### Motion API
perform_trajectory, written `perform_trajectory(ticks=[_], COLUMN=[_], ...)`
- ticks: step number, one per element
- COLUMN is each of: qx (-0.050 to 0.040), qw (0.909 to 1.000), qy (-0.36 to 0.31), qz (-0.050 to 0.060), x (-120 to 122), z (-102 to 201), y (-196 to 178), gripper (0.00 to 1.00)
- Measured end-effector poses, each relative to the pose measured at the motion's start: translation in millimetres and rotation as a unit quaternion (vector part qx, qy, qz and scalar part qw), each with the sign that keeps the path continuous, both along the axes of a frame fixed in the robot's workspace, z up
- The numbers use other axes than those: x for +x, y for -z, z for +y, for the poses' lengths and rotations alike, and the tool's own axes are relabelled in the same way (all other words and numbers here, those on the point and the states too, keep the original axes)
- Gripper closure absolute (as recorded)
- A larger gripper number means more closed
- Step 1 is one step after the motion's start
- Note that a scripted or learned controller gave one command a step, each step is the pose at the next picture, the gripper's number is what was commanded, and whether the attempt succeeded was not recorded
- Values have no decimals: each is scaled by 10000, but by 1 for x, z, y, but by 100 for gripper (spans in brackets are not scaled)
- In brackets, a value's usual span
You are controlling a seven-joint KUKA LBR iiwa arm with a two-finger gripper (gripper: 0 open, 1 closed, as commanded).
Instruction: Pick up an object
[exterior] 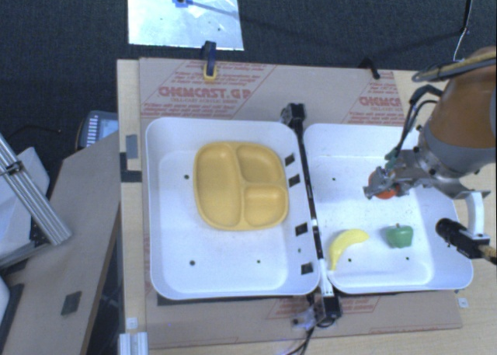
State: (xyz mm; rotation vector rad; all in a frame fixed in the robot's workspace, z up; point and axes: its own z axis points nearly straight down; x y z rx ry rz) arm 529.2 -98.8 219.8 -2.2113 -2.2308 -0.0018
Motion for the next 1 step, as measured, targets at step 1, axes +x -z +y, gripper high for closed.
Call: perform_trajectory(ticks=[1], qx=[3], qw=[10000], qy=[-2], qz=[-1], x=[-7], z=[45], y=[4], gripper=[100])
